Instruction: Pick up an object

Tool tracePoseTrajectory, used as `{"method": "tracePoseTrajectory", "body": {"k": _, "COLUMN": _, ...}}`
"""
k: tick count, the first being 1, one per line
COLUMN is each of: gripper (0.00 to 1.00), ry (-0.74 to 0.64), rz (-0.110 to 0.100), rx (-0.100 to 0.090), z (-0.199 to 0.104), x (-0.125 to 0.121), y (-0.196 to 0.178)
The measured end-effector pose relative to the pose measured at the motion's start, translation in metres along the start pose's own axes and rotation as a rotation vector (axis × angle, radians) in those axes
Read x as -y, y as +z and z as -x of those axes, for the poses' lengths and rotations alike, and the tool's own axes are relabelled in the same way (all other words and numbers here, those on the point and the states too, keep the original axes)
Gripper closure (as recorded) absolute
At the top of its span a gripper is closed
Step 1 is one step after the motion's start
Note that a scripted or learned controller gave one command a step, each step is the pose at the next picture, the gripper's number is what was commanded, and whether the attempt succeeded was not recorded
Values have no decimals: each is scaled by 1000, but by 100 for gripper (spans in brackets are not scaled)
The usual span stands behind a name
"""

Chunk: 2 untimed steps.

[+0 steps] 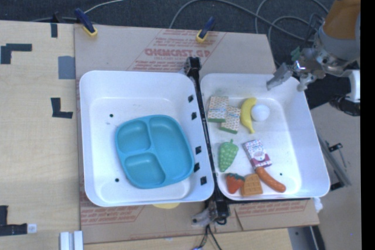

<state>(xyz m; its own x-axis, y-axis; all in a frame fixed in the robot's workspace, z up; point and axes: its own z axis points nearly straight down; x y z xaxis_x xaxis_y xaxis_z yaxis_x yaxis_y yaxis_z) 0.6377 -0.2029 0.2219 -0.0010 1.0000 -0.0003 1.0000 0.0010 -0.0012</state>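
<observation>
The right bin (304,143) holds several toy foods. Two patterned cracker pieces (224,113) lie at its far left, beside a yellow banana (248,114) and a white ball (261,112). Nearer the front are a green leafy piece (228,155), a pink and white packet (256,153), an orange carrot (270,180), a red strawberry (234,183) and an orange waffle piece (252,185). My gripper (291,79) hangs over the bin's far right rim, up and to the right of the banana. It is open, with nothing between its fingers.
The left bin (99,96) carries a blue divided plate (153,149). A black divider with clips (199,126) runs between the bins. Cables (234,6) loop over the dark floor behind the bench, and yellow-blue clamps (205,30) grip the cardboard's far edge.
</observation>
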Motion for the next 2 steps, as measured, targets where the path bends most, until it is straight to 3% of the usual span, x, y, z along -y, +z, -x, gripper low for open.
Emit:
{"method": "tracePoseTrajectory", "body": {"k": 1, "gripper": 0, "ry": -1, "rz": 8, "rx": 2, "z": -40, "x": -3, "y": 129}}
{"method": "tracePoseTrajectory", "body": {"k": 2, "gripper": 100, "ry": -2, "rz": 10, "rx": -3, "z": -43, "x": -4, "y": 119}}
